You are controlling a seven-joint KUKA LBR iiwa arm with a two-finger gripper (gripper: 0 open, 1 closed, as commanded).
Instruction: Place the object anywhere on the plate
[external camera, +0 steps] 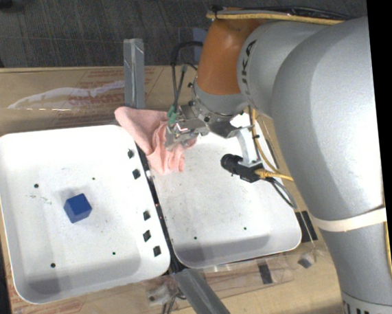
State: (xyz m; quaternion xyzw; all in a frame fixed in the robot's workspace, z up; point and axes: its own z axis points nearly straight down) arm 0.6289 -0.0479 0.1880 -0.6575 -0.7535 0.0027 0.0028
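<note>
A pink cloth [159, 144] lies crumpled over the far left corner of the right bin [232, 242], partly draped across the divide toward the left bin [21, 204]. My gripper [180, 134] hangs right at the cloth's right edge and touches or overlaps it. The wrist and its metal parts hide the contact. A small blue cube [78, 207] rests on the floor of the left bin, far from the gripper.
The grey arm with its orange band [224, 57] covers the right side of the view and the right bin's far right part. A black cable plug [242, 168] hangs from the wrist over the right bin. A grey post [135, 72] stands behind the bins.
</note>
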